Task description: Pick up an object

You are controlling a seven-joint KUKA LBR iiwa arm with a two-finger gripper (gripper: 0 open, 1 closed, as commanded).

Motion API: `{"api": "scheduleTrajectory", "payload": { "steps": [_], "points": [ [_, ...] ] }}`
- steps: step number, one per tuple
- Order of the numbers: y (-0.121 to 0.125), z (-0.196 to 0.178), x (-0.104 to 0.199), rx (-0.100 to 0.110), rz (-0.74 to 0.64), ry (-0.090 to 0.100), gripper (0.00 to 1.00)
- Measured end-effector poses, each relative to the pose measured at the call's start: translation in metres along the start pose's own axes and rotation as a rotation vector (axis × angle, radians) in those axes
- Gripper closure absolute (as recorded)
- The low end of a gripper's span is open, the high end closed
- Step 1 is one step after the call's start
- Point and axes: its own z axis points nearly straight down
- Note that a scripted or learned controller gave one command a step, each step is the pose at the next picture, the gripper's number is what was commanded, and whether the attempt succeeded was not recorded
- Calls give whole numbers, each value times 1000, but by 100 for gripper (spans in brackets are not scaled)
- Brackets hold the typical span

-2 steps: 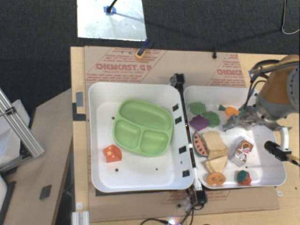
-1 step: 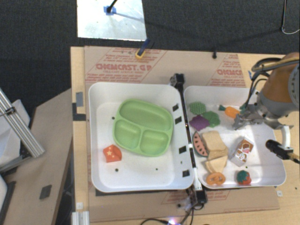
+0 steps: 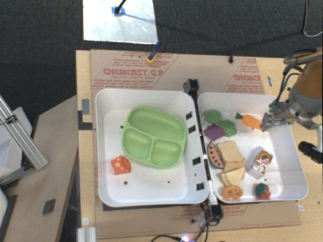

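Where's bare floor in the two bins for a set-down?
Left bin: free strips all round the green divided plate, widest along the near wall right of the red block. Right bin: crowded on its left half with toy food; barer patch between the carton and the far-right wall, below the gripper.

The grey arm [image 3: 308, 92] with its orange band reached in from the right, wrist angled down-left, its gripper [image 3: 268, 119] hanging low at the tip.

Even, bright overhead lighting; the white bins [image 3: 151, 195] are near overexposed. Strong glare on the metal sheet [image 3: 120, 15] at top. Shadows are soft and short. Focus is slightly soft throughout.
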Motion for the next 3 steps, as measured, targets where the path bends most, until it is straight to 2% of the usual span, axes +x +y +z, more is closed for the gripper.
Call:
{"api": "scheduleTrajectory", "payload": {
  "steps": [1,2,3],
  "points": [
    [-4,-58,3,-1,-2,0,100],
    [-3,-74,3,3,-3,1,100],
    [-3,-79,55,4,-7,3,100]
  ]
}}
